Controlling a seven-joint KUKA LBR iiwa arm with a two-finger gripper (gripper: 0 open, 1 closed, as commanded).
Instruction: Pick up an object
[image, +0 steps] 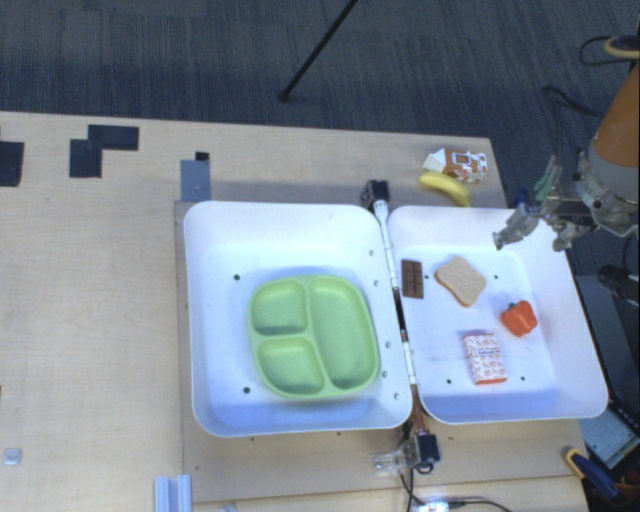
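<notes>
The right bin (575, 300) holds four small things, any of which could be picked. A slice of toy bread (461, 280) lies flat near the bin's middle, its long axis running from far left to near right, the rounded end toward the far left. Left of it, beside the seam between the bins, a dark brown chocolate bar (411, 279) lies with its long axis pointing near to far. Right of the bread and nearer sits an orange-red toy pepper (519, 318), its small green stem toward the far side. Nearer still, a red-and-white packet (485, 358) lies flat, its long axis near to far with a slight tilt. The left bin (215, 300) carries a green divided plate (314, 335) with three compartments. Both bins rest on a pale wooden bench (90, 330); beyond its far edge is dark blue-grey carpet (200, 60). On the bench just past the right bin lie a toy banana (444, 186) and a small printed packet (465, 163). The gripper (535, 228) hovers over the far right corner of the right bin, its two fingers spread apart with nothing between them, touching none of the objects.
</notes>
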